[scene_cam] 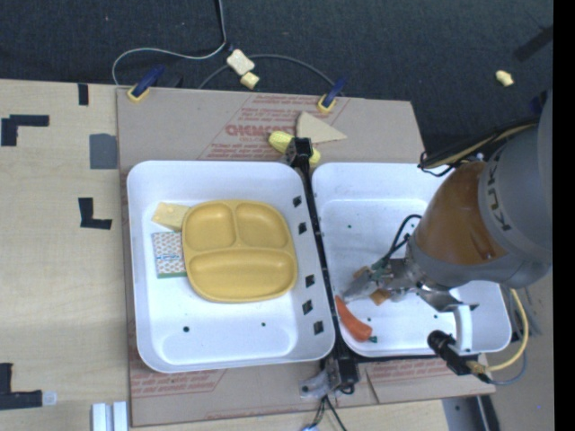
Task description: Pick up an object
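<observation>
Dark carpet (377,34) fills the top of the scene beyond a pale wooden desk (54,268), where a sheet of brown cardboard (368,128) lies under two shallow white bins set side by side. A black divider strip (312,241) runs along the seam between them. The left bin (216,344) carries a yellow sectioned plate (239,250), with a pale yellow wedge (168,214) tucked at its upper left edge and a small patterned packet (167,254) just beside its left rim. Blue-and-yellow clamps (144,85) grip the cardboard's far edge, and a thin cable (216,25) trails across the carpet toward a small white plug (239,61). A tan cardboard scrap (319,130) and a yellow piece (281,139) rest near the top of the seam. The grey arm with its orange band (458,223) reaches from the right over the right bin (359,187), its bulk hiding much of that bin's right half. The gripper (373,281) hangs low near the bin's lower left; how wide the jaws stand cannot be told from this angle. An orange carrot-shaped toy (352,320) lies on the bin floor just below the gripper, close to the divider, its long axis slanting from upper left to lower right, apparently free of the jaws.
</observation>
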`<state>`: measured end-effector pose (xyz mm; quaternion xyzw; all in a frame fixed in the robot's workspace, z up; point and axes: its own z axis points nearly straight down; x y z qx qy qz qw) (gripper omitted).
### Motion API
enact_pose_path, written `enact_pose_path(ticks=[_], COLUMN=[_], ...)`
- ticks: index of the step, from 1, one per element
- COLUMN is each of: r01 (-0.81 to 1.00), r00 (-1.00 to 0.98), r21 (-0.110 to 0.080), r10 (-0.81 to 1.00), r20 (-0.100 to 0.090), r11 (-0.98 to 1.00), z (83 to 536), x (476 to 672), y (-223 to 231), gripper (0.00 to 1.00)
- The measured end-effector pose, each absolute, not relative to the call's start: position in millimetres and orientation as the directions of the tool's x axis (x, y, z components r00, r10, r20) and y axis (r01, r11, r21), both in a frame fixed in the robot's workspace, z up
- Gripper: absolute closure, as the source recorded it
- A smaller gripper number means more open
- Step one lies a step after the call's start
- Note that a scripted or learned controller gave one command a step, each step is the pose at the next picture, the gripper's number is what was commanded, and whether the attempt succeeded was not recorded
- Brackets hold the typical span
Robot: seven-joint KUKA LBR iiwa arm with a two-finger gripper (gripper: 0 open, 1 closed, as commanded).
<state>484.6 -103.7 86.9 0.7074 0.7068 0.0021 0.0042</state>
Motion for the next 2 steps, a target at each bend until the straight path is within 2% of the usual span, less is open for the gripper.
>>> enact_pose_path(ticks=[1,2], r01=[1.0,1.0], r00=[0.002,-0.011], r21=[0.009,0.008], r10=[1.0,1.0], r20=[-0.006,0.002], r11=[-0.002,0.01], z=[97,189], x=[486.3,522.7], y=[-105,-26], gripper=[1.0,1.0])
